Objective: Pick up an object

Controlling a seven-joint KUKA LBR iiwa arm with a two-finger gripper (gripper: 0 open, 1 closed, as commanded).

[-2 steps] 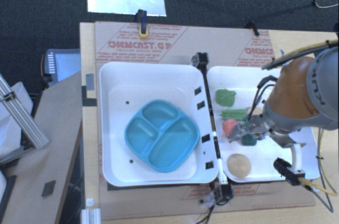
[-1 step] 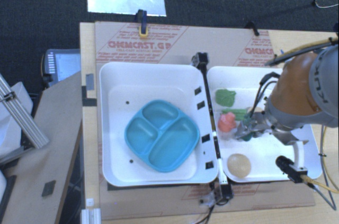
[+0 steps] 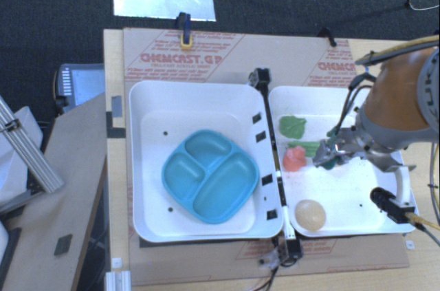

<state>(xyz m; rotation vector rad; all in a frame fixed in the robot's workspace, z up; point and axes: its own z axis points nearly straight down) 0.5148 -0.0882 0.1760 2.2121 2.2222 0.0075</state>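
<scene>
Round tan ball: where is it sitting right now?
The round tan ball lies in the right white bin, near its front-left corner, below the pink lump and apart from the pincer.

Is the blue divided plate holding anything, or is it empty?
Empty. The blue divided plate lies flat in the left bin, and all its compartments show bare blue.

Plate (image 3: pixel 210 175) in left bin (image 3: pixel 148 111); ball (image 3: pixel 310 214) in right bin (image 3: pixel 357 210).

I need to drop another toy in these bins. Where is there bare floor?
Left bin: bare strips around the blue tray, widest along its far wall. Right bin: free between the tan ball and near-right corner. Crowded around the green and red pieces beside the gripper.
</scene>
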